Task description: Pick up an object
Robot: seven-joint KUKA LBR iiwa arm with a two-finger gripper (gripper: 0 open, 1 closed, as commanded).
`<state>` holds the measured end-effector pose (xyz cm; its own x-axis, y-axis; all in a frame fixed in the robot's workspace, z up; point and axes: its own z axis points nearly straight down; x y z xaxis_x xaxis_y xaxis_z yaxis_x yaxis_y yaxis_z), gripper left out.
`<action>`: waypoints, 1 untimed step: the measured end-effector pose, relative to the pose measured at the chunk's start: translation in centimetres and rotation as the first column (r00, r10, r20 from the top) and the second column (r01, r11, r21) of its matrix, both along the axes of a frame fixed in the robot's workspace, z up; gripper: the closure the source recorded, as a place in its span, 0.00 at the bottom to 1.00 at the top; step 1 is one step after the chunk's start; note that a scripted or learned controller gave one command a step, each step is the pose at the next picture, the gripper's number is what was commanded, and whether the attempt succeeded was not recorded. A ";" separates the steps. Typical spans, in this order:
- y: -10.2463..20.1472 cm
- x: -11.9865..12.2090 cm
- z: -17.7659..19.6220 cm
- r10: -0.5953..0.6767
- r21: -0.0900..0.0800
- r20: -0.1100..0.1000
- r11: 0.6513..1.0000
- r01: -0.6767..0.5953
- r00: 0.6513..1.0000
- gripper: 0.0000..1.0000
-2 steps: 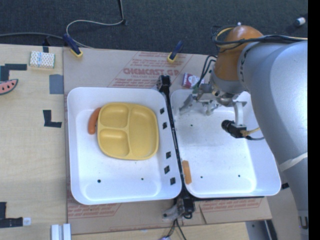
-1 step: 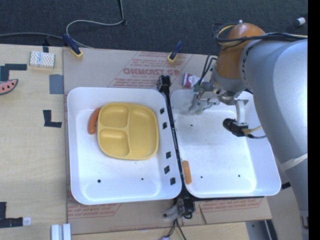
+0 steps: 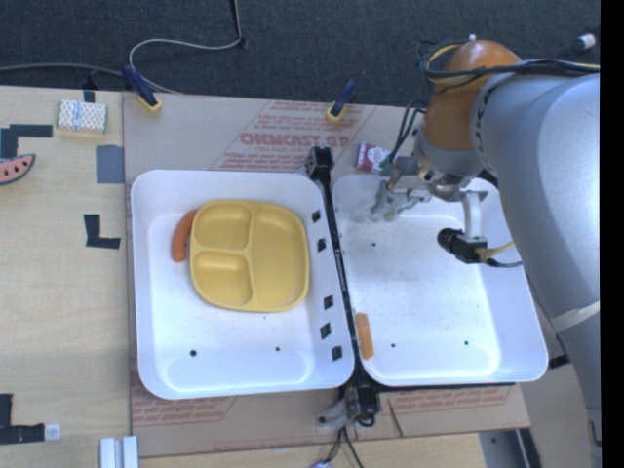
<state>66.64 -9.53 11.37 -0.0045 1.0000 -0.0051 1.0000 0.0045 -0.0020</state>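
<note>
While the arm point(image 3: 546, 164) reaches in from 3 o'clock, its grey bulk covers the right bin's point(image 3: 439, 359) 3 o'clock side and the orange band point(image 3: 463, 96) sits up at about 1 o'clock of the view. Gripper point(image 3: 392, 201) hangs over the right bin's 11 o'clock corner, near the back wall; the metal fingers point(image 3: 382, 203) point down toward the bin floor, whether they are spread or closed cannot be told from this angle, nothing seen between them. Left bin point(image 3: 156, 359) holds a yellow divided plate point(image 3: 250, 254) in its middle, three compartments, lying flat. An orange carrot-like piece point(image 3: 180, 238) lies at the plate's 9 o'clock, touching or just beside its rim, partly tucked under it. A second small orange piece point(image 3: 364, 333) lies in the right bin at 7 o'clock, right against the wall shared with the left bin, well apart from the gripper. Black cable connector point(image 3: 463, 245) hangs off the wrist over the right bin at about 2 o'clock of that bin's floor. Both bins rest on a cardboard sheet point(image 3: 273, 139) with red print. A small red-and-white packet point(image 3: 369, 156) lies on the cardboard just past the right bin's 12 o'clock edge, near the gripper. Two yellow-blue clamps point(image 3: 142, 88) point(image 3: 342, 101) hold the cardboard's far edge. At 9 to 10 o'clock of the view, on the wooden bench point(image 3: 58, 291), a small patterned block point(image 3: 82, 116) and a watermelon-slice toy point(image 3: 14, 169).
</note>
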 end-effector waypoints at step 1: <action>0.0 0.0 0.0 0.000 -0.001 0.000 1.000 0.000 1.000 0.00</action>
